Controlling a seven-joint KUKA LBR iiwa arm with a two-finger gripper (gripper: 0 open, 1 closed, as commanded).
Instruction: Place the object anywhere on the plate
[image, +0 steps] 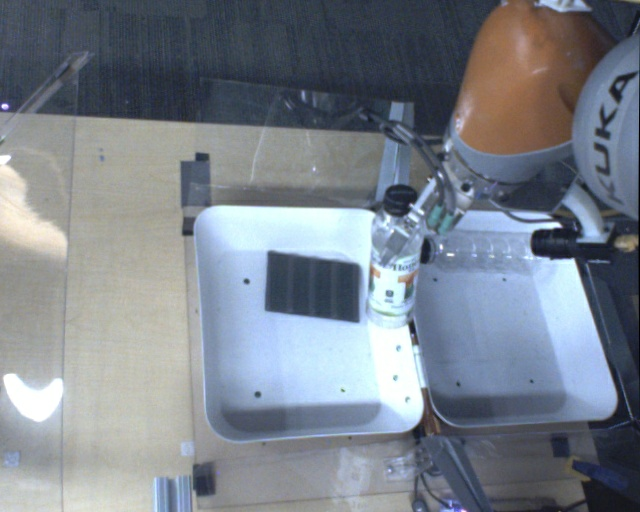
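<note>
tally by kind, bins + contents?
bins: 2, left, right
dark plate: 1, in left bin
clear bottle: 1, upright at left bin's right edge
total: 4

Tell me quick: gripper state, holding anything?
Gripper: shut on the clear plastic bottle with a black cap and orange-white label, held upright over the left white bin's right edge, beside the dark ribbed rectangular plate.
</note>
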